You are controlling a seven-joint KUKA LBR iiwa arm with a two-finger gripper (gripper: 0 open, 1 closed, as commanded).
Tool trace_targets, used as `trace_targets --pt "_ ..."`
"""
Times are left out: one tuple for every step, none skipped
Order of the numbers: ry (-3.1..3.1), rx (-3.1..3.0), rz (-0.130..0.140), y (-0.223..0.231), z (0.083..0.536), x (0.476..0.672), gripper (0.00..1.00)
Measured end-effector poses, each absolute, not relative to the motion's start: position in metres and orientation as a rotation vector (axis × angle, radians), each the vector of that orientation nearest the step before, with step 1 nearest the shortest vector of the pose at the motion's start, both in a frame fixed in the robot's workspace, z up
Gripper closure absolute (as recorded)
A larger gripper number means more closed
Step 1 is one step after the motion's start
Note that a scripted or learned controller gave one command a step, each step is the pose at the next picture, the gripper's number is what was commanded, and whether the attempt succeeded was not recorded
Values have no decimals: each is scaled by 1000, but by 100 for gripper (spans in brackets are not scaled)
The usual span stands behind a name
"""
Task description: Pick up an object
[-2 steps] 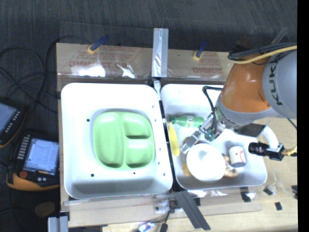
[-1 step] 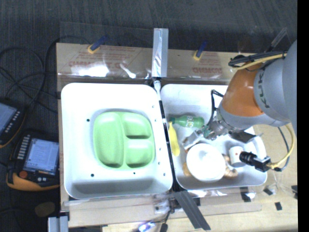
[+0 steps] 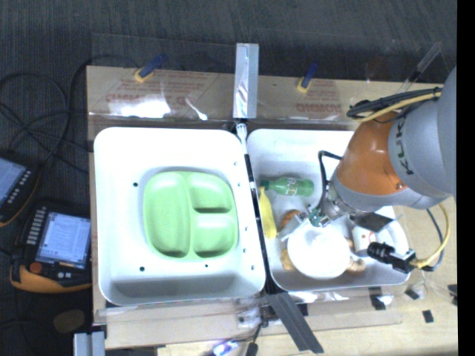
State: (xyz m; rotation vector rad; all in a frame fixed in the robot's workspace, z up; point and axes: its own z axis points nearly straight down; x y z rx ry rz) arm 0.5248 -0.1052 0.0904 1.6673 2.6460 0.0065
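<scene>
Where the grey-and-orange arm (image 3: 378,165) is dipping into the right bin (image 3: 297,143), hanging with the gripper (image 3: 318,217) right at the upper rim of the white round plate (image 3: 319,254), and looking to be touching or just above it. Not showing whether spread or closed, being hidden under the wrist from this angle.

Working outward from the white round plate:
- Seeing a small brown object (image 3: 291,218) lying just beside its upper left edge.
- Seeing another brownish piece (image 3: 285,259) pressing against its left edge, and a third (image 3: 357,266) peeking out at its lower right.
- Noting a green bottle (image 3: 288,186) lying on its side above the plate and near it, with its cap pointing left.
- Noting a yellow, banana-like thing (image 3: 266,213) lying lengthwise to the plate's left, along the bin wall.
- Finding the left bin (image 3: 119,154) well apart to the plate's left, holding a light green divided tray (image 3: 191,212) at its middle.
</scene>
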Motion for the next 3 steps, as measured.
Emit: trace_targets --pt "2750 1490 5 -108 90 637 0" --pt "2845 1331 -5 -103 120 584 0" --pt "2846 1331 -5 -103 120 584 0"
